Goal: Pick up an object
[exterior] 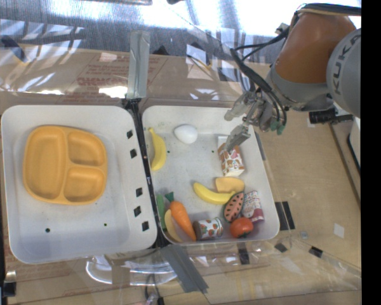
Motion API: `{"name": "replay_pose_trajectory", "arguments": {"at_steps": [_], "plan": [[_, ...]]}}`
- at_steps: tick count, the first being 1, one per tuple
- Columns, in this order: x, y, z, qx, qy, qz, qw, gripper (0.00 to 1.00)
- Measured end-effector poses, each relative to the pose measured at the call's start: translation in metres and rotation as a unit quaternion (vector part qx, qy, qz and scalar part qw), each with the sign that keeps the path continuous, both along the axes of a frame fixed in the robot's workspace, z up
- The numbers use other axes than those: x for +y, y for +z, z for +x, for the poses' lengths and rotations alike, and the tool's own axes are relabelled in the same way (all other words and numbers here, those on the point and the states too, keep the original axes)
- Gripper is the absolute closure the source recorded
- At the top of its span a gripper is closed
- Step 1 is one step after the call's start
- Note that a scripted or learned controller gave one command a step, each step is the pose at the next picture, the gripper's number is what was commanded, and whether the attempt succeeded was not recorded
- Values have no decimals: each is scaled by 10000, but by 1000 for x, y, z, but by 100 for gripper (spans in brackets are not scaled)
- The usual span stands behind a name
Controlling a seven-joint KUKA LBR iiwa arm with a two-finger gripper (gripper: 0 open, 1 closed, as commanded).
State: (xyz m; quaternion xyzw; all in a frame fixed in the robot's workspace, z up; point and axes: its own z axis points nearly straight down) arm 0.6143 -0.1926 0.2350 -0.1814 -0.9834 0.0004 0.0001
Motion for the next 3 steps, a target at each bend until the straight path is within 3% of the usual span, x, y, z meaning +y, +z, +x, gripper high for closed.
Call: {"name": "replay_pose_trajectory", "arguments": {"at_steps": [1,2,3], "plan": [[-3,-120,6,32,-726,11,9974,0],[-15,-141,-15,-15,-1315,5,9913,0],[-5,-141,5,-27,-879,-2,9961,0]]}}
